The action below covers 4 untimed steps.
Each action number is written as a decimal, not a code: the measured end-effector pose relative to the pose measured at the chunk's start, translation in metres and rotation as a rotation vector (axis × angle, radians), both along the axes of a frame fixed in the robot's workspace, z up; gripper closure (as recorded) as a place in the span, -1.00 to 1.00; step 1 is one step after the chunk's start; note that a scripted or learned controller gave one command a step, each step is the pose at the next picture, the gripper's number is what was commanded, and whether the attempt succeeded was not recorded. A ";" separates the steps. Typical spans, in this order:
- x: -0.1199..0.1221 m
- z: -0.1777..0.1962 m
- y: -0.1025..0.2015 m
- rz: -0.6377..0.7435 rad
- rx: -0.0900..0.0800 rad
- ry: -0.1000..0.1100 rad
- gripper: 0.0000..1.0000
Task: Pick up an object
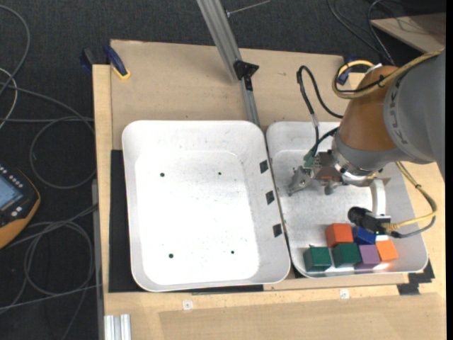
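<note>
1. So, as far as I can judge, the pick hasn't happened yet. All the blocks sit bunched in the near corner of the right bin [297, 137]: an orange-red block [339, 233], a blue block [365, 235], an orange block [386, 249], a purple block [369, 255] and two green ones, the bigger green block [318, 258] on the left end of the cluster.
2. What's left is basically everything: get over a block, close on it, lift.
3. The gripper [299, 183] hangs over the bare middle of the right bin, apart from the block pile. Honestly I can't tell how wide it's spread; the metal bits blur together from this angle. Nothing shows between them, and I can't see it touching any block.
4. The left bin [134, 137] has nothing to do with it right now.
</note>
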State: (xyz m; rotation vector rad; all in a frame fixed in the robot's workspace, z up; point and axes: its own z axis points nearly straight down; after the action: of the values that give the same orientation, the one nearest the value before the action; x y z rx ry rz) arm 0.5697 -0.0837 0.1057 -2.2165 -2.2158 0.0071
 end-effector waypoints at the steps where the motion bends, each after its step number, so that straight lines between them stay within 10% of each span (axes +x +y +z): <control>1: 0.003 0.014 0.000 0.000 -0.001 -0.010 1.00; 4: 0.007 0.178 -0.003 0.002 -0.003 -0.016 1.00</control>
State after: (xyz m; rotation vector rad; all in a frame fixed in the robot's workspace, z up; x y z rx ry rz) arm 0.5769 -0.0868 0.2835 -2.2238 -2.2277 -0.0077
